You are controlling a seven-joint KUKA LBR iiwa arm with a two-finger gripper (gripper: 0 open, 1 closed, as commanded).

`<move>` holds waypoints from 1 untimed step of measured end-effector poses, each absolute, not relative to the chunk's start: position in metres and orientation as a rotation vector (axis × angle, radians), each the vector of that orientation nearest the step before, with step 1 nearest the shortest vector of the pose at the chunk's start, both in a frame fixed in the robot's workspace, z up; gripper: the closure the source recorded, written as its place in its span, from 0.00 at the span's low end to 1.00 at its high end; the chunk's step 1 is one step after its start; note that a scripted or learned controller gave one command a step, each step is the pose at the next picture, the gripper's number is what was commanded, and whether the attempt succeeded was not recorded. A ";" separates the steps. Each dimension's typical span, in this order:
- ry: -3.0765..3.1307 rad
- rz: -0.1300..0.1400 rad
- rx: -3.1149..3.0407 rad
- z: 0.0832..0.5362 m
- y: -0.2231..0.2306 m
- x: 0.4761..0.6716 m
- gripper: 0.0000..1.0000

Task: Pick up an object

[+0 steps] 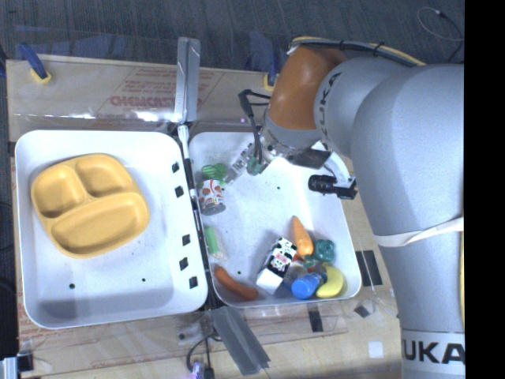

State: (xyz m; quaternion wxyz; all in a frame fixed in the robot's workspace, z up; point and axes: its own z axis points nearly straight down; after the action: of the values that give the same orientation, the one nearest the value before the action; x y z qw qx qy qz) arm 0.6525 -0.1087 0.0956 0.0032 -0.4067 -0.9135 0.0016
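Note:
My gripper (246, 164) hangs low over the back left part of the right bin (260, 212), below the orange band of the arm. A green object (213, 171) lies just left of it, close to the fingertips, and a small printed can (211, 197) lies beside that near the bin's left wall. In the front right corner sits a pile: an orange carrot (301, 236), a black-and-white carton (280, 258), a teal piece (324, 249), a blue piece (304, 287) and a yellow banana (332, 282). A red-brown sausage (234, 284) lies at the front, and a pale green piece (214, 244) by the left wall.
The left bin (47, 290) holds a yellow divided tray (88, 204). The big grey arm (394, 148) covers the right bin's back right corner and the bench to the right. A divider with black clips (188, 235) runs between the bins.

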 end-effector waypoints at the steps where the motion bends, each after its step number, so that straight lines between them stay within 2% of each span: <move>1: -2.871 0.014 -1.286 0.100 -0.116 0.654 0.00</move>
State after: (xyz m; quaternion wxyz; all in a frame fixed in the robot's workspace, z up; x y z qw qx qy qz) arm 0.6540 -0.1156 0.0999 -0.0023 -0.4088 -0.9126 0.0045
